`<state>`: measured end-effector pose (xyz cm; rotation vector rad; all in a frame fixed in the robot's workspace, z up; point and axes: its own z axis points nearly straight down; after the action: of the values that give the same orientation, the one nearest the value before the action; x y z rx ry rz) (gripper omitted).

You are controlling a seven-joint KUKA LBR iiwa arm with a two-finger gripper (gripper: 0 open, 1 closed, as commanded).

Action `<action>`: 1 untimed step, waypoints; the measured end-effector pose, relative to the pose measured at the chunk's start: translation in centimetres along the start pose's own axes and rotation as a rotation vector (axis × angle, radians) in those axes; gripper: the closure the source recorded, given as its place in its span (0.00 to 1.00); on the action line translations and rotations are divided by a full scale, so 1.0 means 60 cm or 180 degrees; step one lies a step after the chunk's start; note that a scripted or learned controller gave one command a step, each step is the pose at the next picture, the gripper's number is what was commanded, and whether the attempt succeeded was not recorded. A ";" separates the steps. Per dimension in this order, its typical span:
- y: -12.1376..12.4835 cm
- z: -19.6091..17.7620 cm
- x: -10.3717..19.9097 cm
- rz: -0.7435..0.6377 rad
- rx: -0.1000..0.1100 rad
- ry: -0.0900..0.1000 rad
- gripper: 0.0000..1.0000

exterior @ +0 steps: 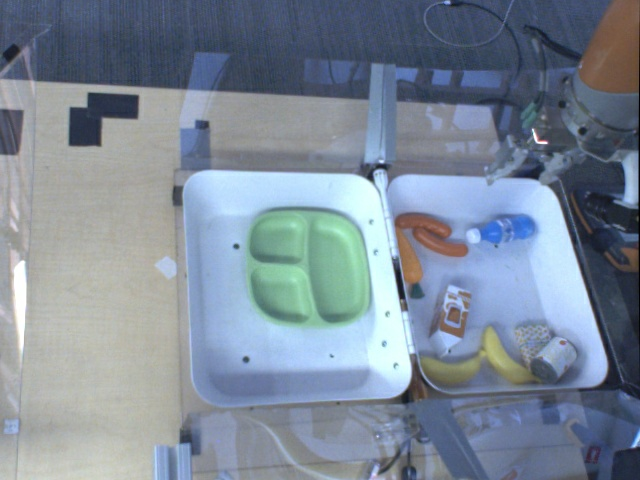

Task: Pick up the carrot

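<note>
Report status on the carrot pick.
Gripper above right bin's far rim, holding nothing. Carrot untouched along bin's left wall. Hot dog touching it.

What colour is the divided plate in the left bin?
Light green. The divided plate lies in the left bin, clearest in the camera view.

Two bins sit side by side on the table [100,268]. Left bin [215,368] holds a divided plate [305,268], roughly central. Right bin [560,268]: carrot [408,258] along the left wall; sausages [432,234] just right of it, near the back; bottle [503,231] further right, lying down. Carton [453,316] mid-bin. Bananas [470,364] along the front wall; can [552,358] in the front right corner. Pincer [528,163] over the back rim of the right bin.
</note>
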<state>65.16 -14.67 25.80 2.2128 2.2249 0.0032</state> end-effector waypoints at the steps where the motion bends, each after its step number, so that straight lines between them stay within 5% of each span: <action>1: 0.017 0.285 -0.092 -0.0397 -0.0001 0.0013 0.00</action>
<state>66.27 -20.20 8.72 2.0716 2.3605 0.0078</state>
